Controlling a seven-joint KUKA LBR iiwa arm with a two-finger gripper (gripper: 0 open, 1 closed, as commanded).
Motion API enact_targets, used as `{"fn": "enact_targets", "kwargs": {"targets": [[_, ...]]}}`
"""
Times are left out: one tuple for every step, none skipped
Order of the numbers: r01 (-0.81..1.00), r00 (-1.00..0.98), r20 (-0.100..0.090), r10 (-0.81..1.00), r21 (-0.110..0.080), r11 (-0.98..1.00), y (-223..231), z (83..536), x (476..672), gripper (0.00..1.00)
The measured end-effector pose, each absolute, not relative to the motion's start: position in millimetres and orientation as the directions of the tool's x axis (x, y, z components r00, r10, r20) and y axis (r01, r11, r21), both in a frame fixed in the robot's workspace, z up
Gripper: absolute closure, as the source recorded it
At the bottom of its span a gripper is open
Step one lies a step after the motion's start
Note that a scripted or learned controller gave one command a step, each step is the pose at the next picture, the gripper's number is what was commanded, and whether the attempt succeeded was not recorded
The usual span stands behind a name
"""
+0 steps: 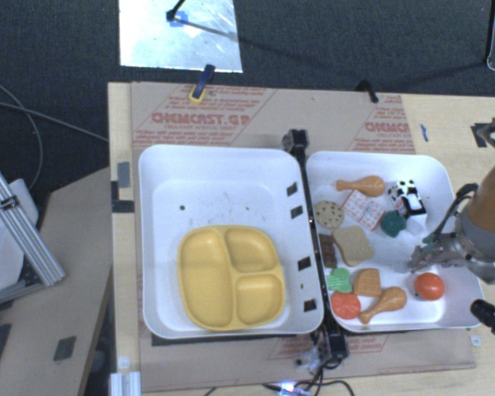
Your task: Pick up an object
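The right bin (433,170) holds several toy foods. Among them are a drumstick (361,186) at the back, a cookie (327,214), a pink checked cracker (365,209), a teal piece (393,223) and a black-and-white toy (407,196). Nearer the front lie a bread slice (353,244), a green piece (339,280), an orange chunk (367,282), a red slice (345,304), a second drumstick (385,303) and a red tomato (429,286). My gripper (425,256) hangs low at the bin's right side, just above and behind the tomato, with nothing visibly in it.
The left bin (223,167) carries a yellow divided plate (231,275). A black clamp (297,143) sits where the two bins meet. The arm's grey body (488,221) covers the right bin's right wall. Cardboard lies under both bins.
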State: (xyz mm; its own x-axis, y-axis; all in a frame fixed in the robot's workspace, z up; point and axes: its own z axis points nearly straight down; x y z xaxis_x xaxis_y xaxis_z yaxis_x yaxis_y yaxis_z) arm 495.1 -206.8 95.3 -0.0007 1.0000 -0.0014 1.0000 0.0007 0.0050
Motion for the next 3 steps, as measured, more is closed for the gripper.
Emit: {"fn": "enact_targets", "kwargs": {"targets": [[1.000,0.000,-0.002,1.000,0.008,0.000,-207.1,106.0,496.3,1.00],[1.000,-0.013,0.005,1.000,0.000,0.013,-103.1,83.3,512.7,1.00],[1.000,-0.016,0.004,1.000,0.021,0.016,-17.3,249.9,532.5,1.00]]}}
